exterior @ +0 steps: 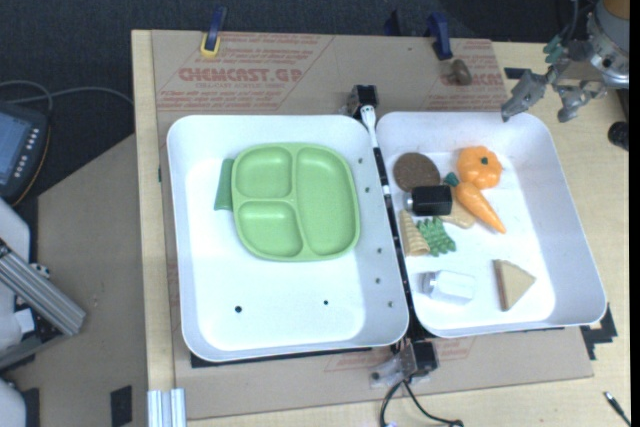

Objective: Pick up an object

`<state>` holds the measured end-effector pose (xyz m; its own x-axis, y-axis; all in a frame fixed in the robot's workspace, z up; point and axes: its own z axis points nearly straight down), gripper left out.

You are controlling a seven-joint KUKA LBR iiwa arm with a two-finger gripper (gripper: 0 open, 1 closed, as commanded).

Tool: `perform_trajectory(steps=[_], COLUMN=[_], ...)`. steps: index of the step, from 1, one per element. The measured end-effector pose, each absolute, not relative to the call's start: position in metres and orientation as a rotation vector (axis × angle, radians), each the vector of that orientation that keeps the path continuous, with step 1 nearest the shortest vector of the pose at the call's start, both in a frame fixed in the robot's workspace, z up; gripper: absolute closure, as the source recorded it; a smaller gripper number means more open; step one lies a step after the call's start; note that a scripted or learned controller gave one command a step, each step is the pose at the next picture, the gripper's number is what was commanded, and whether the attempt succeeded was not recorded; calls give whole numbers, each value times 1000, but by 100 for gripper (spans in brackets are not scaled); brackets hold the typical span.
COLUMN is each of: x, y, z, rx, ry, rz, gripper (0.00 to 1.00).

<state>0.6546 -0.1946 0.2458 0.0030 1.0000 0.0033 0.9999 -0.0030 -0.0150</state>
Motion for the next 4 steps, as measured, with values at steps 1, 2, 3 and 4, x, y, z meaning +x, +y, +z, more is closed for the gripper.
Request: perform_trajectory(steps=[1, 2, 3, 4], x=[657, 664, 659, 658], y=[-194, -196, -198, -197], z=[255, 196, 134, 81], rx=[-2221, -2216, -2218, -2216], ry=[-2221, -2220, -2218, -2220], rz=[0, 5, 6, 5], gripper=[0, 0, 0, 0])
